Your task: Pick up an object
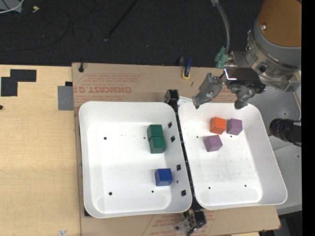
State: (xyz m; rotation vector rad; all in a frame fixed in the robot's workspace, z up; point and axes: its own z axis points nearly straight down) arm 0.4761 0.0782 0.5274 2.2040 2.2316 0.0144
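Brown cardboard (123,85) underlies two white bins. Above the right bin's (268,181) far rim hangs the gripper (221,101), fingers spread wide, holding nothing. Just below it sit an orange block (218,125), touching a purple block (235,127); another purple block (212,143) lies near.

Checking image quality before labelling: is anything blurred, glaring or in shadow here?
Camera view: blocks such as the green block look sharp; the tool is slightly soft; the right bin is bright white but not blown out; shadows beside the blue block are faint, so the light is diffuse.
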